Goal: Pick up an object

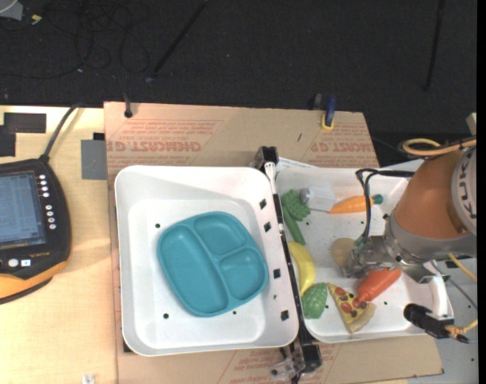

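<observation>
Even overhead light, dark background, slightly soft.

I read red print, upside down, on the cardboard sheet (227,138): roughly "CHEMCAST GP", twice. The arm (467,186) shows "KU". Pendant screen (15,210) text too small.

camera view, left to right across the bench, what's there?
Black teach pendant with screen → teal plastic divided plate in the left white bin → yellow toy banana → toy pizza slice → grey arm with orange band.
</observation>
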`<state>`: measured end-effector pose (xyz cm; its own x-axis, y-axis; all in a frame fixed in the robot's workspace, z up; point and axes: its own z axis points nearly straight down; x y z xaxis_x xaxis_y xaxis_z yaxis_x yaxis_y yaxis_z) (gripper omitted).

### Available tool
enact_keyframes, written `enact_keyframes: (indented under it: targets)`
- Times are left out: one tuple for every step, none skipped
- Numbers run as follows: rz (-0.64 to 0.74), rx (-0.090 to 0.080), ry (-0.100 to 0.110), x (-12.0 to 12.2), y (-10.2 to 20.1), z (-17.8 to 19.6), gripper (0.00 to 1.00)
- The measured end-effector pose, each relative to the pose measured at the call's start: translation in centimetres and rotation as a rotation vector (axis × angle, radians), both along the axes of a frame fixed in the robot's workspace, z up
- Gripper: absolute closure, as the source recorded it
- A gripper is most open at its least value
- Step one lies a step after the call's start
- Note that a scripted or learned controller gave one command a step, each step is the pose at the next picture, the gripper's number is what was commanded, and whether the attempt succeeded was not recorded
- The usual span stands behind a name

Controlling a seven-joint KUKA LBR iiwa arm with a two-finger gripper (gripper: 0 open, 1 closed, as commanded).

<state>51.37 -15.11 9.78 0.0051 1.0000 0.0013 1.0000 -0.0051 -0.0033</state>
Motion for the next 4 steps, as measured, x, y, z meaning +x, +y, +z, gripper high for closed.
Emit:
enact_keyframes:
  targets:
    - [0.000,0.000,0.000,0.0,0.0,0.0,0.00]
    - [0.009,-0.001,-0.005,5.8,3.8,-1.0,0.00]
    - [0.003,0.000,0.002,5.5,3.5,-0.1,1.00]
    - [0.012,0.001,-0.011,8.0,9.8,9.6,1.00]
